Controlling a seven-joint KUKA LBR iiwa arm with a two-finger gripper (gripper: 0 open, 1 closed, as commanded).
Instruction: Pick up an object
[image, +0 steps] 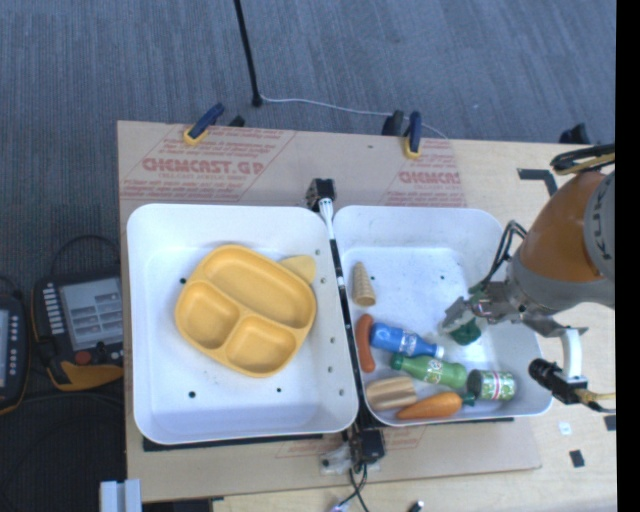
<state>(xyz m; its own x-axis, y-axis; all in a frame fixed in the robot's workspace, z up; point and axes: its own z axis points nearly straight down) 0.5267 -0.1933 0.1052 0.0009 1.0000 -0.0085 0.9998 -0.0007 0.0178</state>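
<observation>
Over the right shallow white plastic bin, just right of the blue plastic bottle, the gripper hovers low with a small dark-green object at its tip; whether it pinches it I cannot tell. Step looks like descent/grasp; next move needs a firm close, then lift. Green bottle lies just below the blue one.

yellow divided tray (left bin), two clamps

The arm reaches in from the right — wrist bent down, tool low at mid-depth.
</observation>
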